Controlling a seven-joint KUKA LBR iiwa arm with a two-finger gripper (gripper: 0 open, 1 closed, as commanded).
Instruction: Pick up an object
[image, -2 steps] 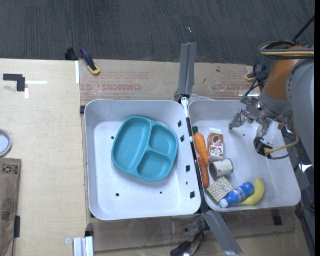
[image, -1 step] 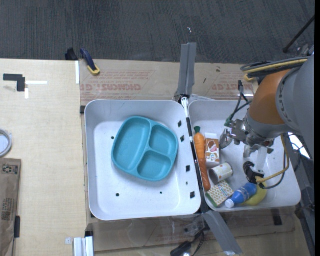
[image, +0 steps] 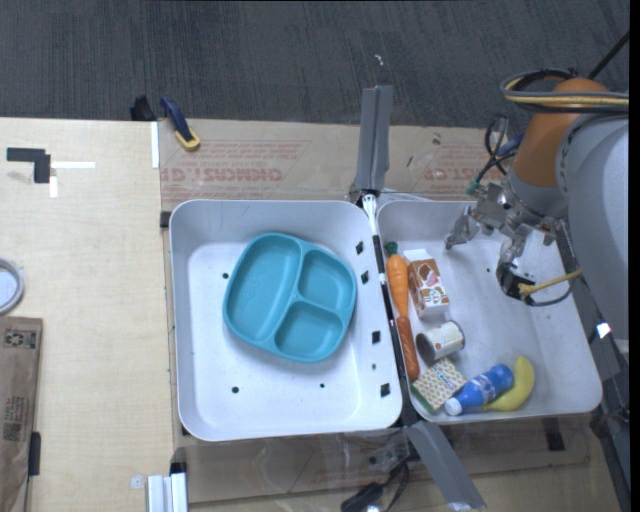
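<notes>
Grey arm reaching in from the right, gripper (image: 497, 232) hovering over the right bin's (image: 560, 390) far end, 2 fingers apart with nothing between them, carrot (image: 398, 282), small carton (image: 428, 286), can (image: 440, 342), bottle (image: 480, 390) and banana (image: 517, 388) lying nearer, blue divided plate (image: 290, 297) in the left bin (image: 200, 390).

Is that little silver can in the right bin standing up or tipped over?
Tipped over: the can lies on its side, its open end facing the camera.

- Blue divided plate (image: 290, 297): smooth plastic, soft sheen.
- White bins (image: 200, 330): matt plastic, lightly scuffed.
- Bench (image: 90, 250): pale wood-look, matt.
- Cardboard sheet (image: 260, 160): brown, dull, printed.
- Small can (image: 440, 342): shiny metal.
- Bottle (image: 482, 390): glossy blue plastic.
- Banana (image: 518, 385): smooth yellow skin.
</notes>
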